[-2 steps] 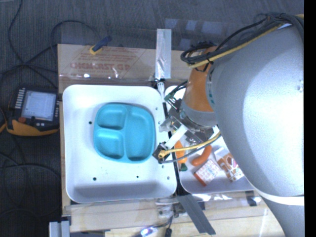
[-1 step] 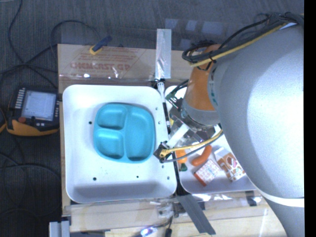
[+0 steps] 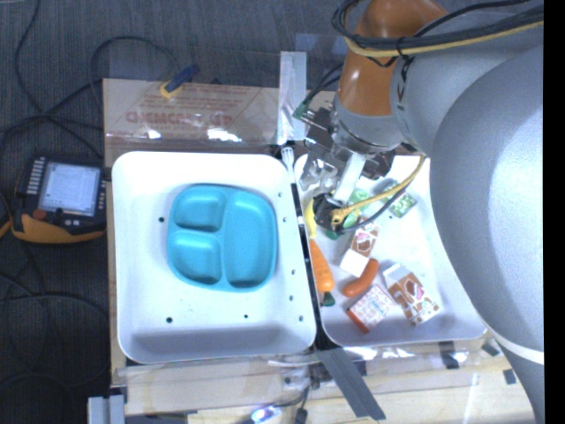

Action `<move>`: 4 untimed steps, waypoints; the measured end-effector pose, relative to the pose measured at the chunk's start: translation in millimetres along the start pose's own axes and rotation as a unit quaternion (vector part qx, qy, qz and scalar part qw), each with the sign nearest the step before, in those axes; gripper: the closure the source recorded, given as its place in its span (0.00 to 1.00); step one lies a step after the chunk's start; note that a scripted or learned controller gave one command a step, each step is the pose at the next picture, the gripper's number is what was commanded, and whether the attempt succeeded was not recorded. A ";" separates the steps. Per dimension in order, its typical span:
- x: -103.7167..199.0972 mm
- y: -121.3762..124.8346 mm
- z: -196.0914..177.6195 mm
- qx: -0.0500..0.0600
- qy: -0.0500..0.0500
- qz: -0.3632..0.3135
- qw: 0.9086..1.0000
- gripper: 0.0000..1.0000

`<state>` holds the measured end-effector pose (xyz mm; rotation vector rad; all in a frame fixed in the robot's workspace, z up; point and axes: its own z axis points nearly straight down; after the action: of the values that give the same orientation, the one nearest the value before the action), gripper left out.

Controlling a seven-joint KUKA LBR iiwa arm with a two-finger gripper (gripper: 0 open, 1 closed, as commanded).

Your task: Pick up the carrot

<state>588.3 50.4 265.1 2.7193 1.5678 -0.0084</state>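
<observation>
The carrot is orange with a green stub at its near end. It lies in the right bin, close along that bin's left wall and pointing roughly front to back. My gripper hangs over the far left corner of the right bin, a short way beyond the carrot's far tip and apart from it. Nothing shows held in it. The grey arm with its orange band reaches in from the upper right and hides the bin's far right part.
Right of the carrot lie an orange sausage, a white carton, two red-and-white cartons and a green packet. The left bin holds a blue divided plate. A handheld pendant sits left of the bins.
</observation>
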 end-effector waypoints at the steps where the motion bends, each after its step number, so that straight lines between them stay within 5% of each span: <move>1: 45.0 -45.7 92.2 0.002 -0.001 0.161 0.987 1.00; 2: 81.1 -79.1 99.3 0.002 0.000 -0.013 1.000 1.00; 3: 130.3 -107.0 171.1 -0.002 0.007 0.180 0.984 1.00; 4: 79.5 -107.2 -4.7 0.000 0.000 0.212 0.977 1.00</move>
<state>535.4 172.9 269.4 2.9894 0.9545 -0.0076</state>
